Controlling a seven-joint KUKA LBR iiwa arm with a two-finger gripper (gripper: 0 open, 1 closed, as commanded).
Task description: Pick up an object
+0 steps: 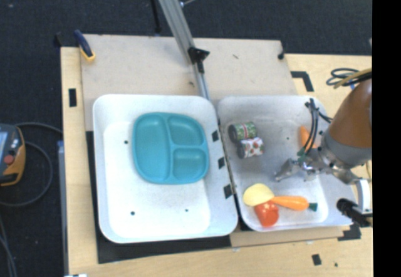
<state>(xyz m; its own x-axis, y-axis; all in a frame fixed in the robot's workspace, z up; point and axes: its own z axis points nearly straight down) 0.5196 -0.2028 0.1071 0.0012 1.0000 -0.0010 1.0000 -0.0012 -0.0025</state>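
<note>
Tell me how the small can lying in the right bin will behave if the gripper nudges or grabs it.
The can lies on its side, so a nudge across its length would probably roll it over the bin floor. Its rounded wall may slip between fingers unless squeezed squarely. It touches or nearly touches a small patterned cup, which would likely shift too.

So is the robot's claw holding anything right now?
No, nothing is between the gripper's fingers. It hangs open over a bare patch of the right bin, apart from the carrot and the can.
</note>
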